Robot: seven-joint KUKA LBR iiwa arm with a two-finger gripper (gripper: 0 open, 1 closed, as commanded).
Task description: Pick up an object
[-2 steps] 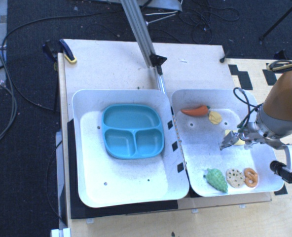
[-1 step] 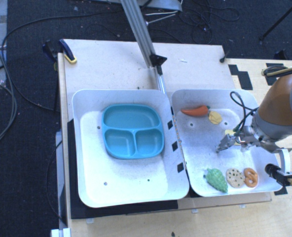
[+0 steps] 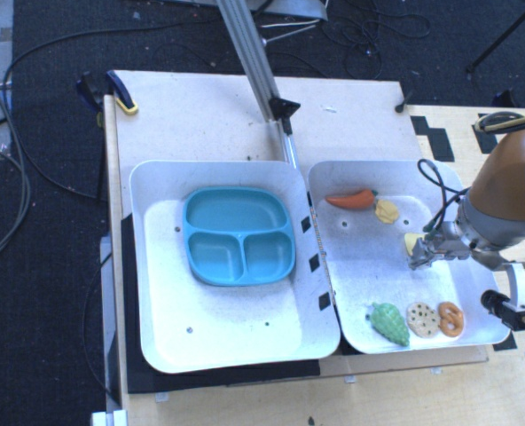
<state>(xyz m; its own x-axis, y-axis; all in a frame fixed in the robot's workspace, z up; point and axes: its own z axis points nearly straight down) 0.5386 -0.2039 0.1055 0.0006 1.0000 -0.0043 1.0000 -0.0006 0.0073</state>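
While cables (image 3: 41, 176) cross dark floor, bench (image 3: 200, 118) bears bins (image 3: 156, 327).

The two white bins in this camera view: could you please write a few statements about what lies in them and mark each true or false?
1. The blue tray lies in the left bin. True.
2. The carrot lies in the left bin. False: it lies in the right bin, near the far wall.
3. The cookie lies between the green leafy piece and the pretzel. True.
4. The gripper hangs over the blue tray. False: it is over the right bin.
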